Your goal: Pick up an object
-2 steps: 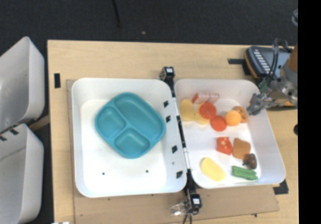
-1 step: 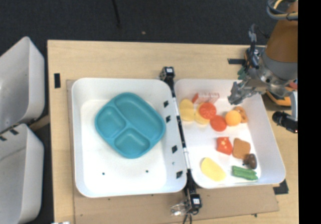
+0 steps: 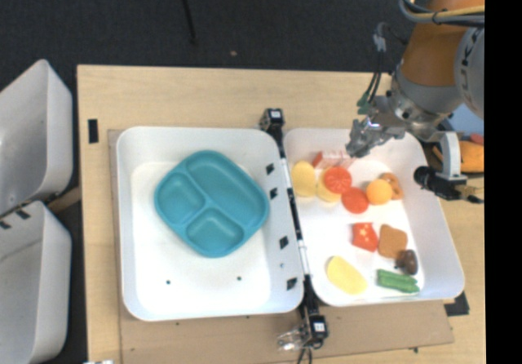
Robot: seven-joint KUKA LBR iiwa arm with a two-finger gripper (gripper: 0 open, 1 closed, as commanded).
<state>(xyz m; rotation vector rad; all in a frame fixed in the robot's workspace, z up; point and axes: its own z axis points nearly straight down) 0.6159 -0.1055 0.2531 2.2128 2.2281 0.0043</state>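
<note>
Nearest the camera, along the front wall of the right bin (image 3: pixel 444 273), lie one yellow lemon-shaped piece (image 3: pixel 346 274) and one green bean pod (image 3: pixel 398 281). Behind them in that bin I count one red wedge (image 3: pixel 364 236), one brown block (image 3: pixel 392 239) and one small dark lump (image 3: pixel 406 260). Further back sit two round red-orange tomatoes (image 3: pixel 337 179) (image 3: pixel 355 201), one orange fruit (image 3: pixel 378 192), one pale yellow piece (image 3: pixel 304 179) toward the divider, and a small pink-red scrap (image 3: pixel 320 160) near the bin's back wall. Any of these could be the one to pick up; all rest on the bin floor.

Two bins stand side by side. The left bin (image 3: pixel 130 215) holds one teal tray (image 3: pixel 211 201) with three compartments.

Above the back of the right bin, over the pink-red scrap and the nearer tomato, hangs the gripper (image 3: pixel 360 140). Whether its pincer is spread or closed I cannot tell, and I see nothing caught in it.

Both bins rest on a light wooden bench (image 3: pixel 204 93). Dark carpet (image 3: pixel 245 3) lies beyond, and two white containers (image 3: pixel 28 138) (image 3: pixel 28 289) stand left of the bench.
</note>
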